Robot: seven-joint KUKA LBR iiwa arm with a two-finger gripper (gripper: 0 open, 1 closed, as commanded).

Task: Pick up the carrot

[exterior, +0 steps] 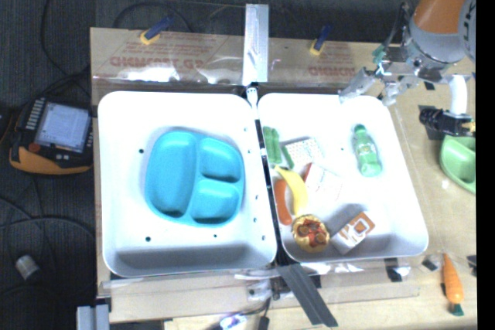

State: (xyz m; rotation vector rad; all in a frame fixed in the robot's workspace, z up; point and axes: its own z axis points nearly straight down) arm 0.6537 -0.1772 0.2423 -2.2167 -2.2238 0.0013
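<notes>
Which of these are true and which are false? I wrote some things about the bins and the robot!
1. The blue tray is in the left bin. True.
2. The carrot lies in the left bin. False: it is in the right bin, beside the banana.
3. The gripper is holding the carrot. False: it is up at the right bin's far corner, apart from the carrot.
4. The green bottle is in the right bin. True.

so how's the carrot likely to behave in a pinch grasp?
Probably stiff: the carrot looks like a moulded toy. Its rounded, tapering body may slip or roll. It lies wedged between the bin wall and the banana, leaving little finger room. The gripper is at the bin's far edge.
</notes>
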